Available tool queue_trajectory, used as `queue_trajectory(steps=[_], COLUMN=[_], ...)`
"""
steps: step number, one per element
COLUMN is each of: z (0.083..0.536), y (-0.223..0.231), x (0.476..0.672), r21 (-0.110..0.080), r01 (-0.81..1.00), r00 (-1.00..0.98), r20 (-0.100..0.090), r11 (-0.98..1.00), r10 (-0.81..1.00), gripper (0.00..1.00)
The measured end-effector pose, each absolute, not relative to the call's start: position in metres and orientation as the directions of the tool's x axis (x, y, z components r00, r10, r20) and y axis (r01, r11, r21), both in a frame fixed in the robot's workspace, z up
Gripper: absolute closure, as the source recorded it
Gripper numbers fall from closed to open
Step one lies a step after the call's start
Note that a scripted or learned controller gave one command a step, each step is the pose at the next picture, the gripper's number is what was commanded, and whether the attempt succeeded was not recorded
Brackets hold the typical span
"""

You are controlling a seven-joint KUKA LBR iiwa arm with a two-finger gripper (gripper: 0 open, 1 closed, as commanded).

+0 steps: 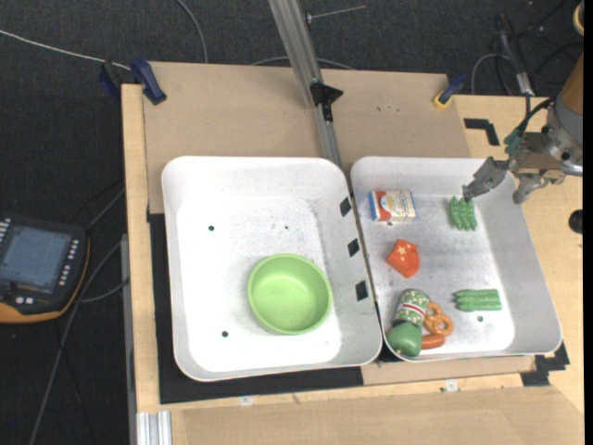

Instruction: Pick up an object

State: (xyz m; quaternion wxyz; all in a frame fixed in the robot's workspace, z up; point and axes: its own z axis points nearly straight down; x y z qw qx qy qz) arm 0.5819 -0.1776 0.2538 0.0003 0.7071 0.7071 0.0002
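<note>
Bench (278,109), two white bins. Nearest, in the right bin (528,248): a green-and-orange toy cluster (417,321) at the front edge, a green ridged piece (477,299), then an orange-red block (403,258), a small carton (392,206) and a second green piece (462,213). Left bin (185,211): one green bowl (289,293). Farthest: the hand (505,182), fingers spread apart, nothing between them, poised just beside the second green piece.
</note>
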Motion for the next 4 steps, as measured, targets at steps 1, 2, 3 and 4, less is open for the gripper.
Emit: queue_trajectory(steps=[1,2,3,4], z=[0.192,0.148,0.096,0.109], y=[-0.178,-0.174,-0.174,-0.174], x=[0.584,0.588,0.587,0.589], r21=[-0.005,-0.003,-0.004,0.002], r01=[1.000,1.000,1.000,1.000], r00=[0.000,-0.001,-0.001,0.000], r20=[0.001,0.001,0.001,0.000], r11=[0.000,0.001,0.001,0.000], r10=[1.000,1.000,1.000,1.000], gripper=[0.00,0.00,0.00,1.00])
